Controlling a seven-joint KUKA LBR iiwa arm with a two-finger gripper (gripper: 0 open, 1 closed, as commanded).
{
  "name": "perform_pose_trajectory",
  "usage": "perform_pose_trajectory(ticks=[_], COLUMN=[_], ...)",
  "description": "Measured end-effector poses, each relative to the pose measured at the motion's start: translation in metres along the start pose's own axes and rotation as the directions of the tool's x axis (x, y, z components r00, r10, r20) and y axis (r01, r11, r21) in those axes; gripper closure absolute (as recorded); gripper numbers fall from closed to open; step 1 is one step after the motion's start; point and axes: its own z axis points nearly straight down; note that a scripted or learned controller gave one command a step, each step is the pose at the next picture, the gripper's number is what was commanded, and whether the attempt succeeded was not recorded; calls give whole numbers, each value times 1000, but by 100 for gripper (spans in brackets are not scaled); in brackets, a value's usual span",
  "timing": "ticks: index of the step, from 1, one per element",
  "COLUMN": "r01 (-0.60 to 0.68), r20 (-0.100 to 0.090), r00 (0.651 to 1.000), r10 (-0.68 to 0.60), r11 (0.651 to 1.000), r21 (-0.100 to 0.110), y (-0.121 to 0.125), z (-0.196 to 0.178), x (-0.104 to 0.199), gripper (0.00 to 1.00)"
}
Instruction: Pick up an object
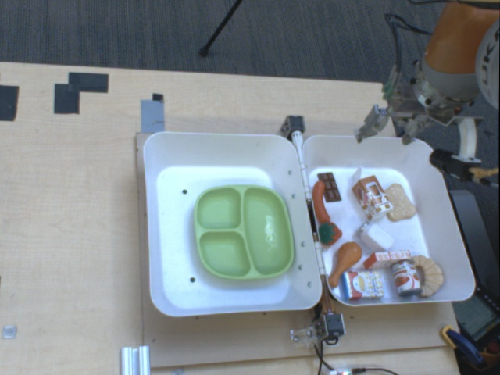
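My gripper [386, 133] hangs above the far rim of the right bin [457, 241], near its back left corner, below the orange-banded wrist. Its two fingers [366, 130] stand apart, open, with nothing between them. In that bin lie several toy foods: a brown chocolate bar [330, 187], a red sausage [319, 201], a carrot with a green top [328, 230], a chicken drumstick [344, 258], a small orange-and-white box [372, 196], a toast slice [401, 202], a milk carton [364, 285], a can [404, 276] and a croissant [430, 273].
The left bin [168, 209] holds a green divided plate [244, 232]. A metal clamp [294, 125] sits at the back between the bins and another [328, 326] at the front. Black cables [469, 166] run along the right side.
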Motion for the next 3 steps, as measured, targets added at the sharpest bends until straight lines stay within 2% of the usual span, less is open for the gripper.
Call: perform_pose_trajectory(ticks=[1, 2, 3], r01=[-3, -2, 0], r20=[0, 2, 4], r00=[1000, 1000, 1000], r10=[3, 2, 0], r11=[1000, 1000, 1000], r21=[4, -7, -14], y=[-39, -24, -22], z=[133, 158, 145], x=[-25, -42, -42], gripper=[0, 0, 100])
